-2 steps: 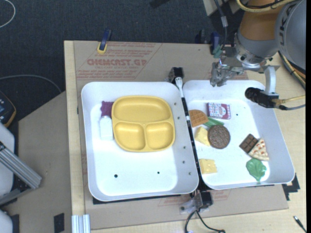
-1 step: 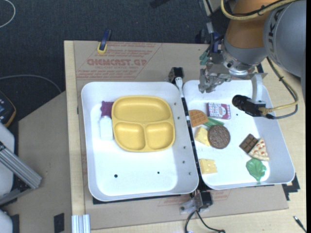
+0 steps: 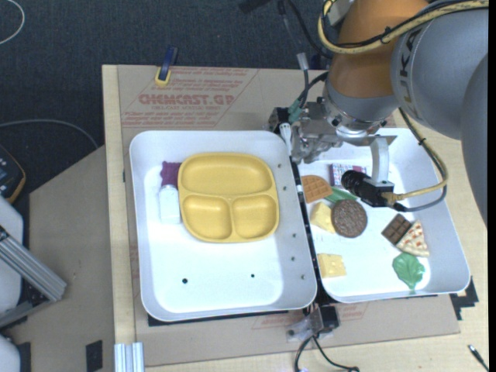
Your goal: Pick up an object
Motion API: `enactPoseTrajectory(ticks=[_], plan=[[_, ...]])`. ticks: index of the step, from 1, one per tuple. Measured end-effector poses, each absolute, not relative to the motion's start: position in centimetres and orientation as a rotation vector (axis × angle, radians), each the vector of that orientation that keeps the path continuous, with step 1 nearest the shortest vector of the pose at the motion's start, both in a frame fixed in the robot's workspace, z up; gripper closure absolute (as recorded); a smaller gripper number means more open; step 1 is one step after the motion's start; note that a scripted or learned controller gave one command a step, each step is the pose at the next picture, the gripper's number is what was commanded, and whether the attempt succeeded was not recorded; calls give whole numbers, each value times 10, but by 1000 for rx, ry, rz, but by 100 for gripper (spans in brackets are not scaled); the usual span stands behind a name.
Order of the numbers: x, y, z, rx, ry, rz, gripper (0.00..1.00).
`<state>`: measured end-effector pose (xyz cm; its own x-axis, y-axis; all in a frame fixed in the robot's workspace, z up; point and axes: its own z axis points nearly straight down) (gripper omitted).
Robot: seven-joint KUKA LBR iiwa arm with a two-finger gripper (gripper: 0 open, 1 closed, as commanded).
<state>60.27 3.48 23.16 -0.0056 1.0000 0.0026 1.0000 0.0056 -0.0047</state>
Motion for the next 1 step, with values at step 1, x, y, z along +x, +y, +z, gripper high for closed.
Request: enactPoseTrajectory(ticks=[1], plan=[[608,30,216,-2219,-2219,5,100]])
